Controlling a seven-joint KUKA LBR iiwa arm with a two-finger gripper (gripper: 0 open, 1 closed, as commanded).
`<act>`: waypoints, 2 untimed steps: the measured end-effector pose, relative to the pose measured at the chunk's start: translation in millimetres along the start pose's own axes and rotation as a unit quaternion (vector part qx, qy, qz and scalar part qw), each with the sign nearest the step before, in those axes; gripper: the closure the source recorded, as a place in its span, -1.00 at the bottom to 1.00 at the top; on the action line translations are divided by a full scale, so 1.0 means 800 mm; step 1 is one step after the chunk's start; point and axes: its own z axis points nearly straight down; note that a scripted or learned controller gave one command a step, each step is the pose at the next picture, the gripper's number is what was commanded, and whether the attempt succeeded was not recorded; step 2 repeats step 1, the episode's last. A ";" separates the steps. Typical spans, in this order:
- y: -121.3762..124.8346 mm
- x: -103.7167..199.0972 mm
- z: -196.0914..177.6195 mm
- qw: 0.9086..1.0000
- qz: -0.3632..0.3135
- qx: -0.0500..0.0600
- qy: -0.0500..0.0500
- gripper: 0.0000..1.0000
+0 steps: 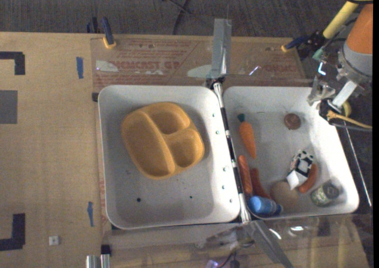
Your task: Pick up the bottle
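Now the claw [331,98] is seen poised over the far right rim of the right bin [349,160], grey metal under an orange band; whether it is open or closed cannot be told, and nothing is seen held. The bottle [263,206], a smooth blue rounded shape, is found well below and left of the claw, lying at the bin's near left corner. Between them a tapered orange carrot [247,138], a small brown disc [292,120] and a black-and-white patterned piece [302,166] are scattered. Far to the claw's left, a glossy yellow divided plate [162,139] is set in the left bin [112,201].
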 end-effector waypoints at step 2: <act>-0.096 -0.048 0.126 0.994 0.113 0.000 0.000 1.00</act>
